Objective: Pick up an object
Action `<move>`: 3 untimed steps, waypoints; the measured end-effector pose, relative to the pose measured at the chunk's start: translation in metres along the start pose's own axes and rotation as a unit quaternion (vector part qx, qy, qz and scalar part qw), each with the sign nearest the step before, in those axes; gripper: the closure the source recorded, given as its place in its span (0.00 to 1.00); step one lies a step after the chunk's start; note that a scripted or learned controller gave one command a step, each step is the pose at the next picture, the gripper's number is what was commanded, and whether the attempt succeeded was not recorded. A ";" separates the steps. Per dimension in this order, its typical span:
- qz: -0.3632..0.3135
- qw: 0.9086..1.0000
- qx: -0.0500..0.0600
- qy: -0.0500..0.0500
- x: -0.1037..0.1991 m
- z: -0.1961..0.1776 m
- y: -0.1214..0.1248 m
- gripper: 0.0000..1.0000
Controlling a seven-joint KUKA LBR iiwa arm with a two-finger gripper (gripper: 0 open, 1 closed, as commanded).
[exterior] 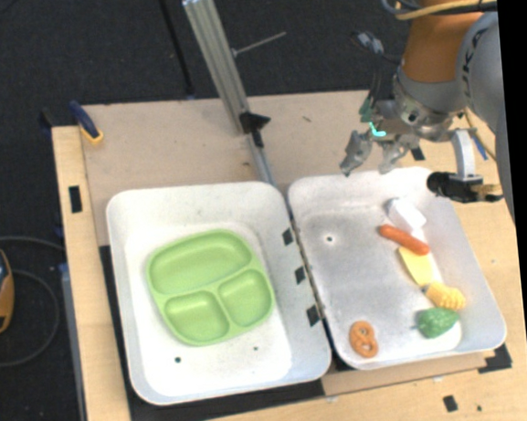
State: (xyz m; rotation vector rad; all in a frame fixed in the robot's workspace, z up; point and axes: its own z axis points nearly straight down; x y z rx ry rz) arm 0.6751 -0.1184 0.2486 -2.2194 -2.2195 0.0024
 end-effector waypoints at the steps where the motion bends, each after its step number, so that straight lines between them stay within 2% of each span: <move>1: 0.000 1.000 -0.003 0.000 0.000 -0.003 0.001 0.00; 2: -0.001 1.000 -0.001 -0.001 0.008 0.051 0.005 0.00; 3: -0.001 1.000 -0.001 -0.002 0.002 0.097 0.013 0.00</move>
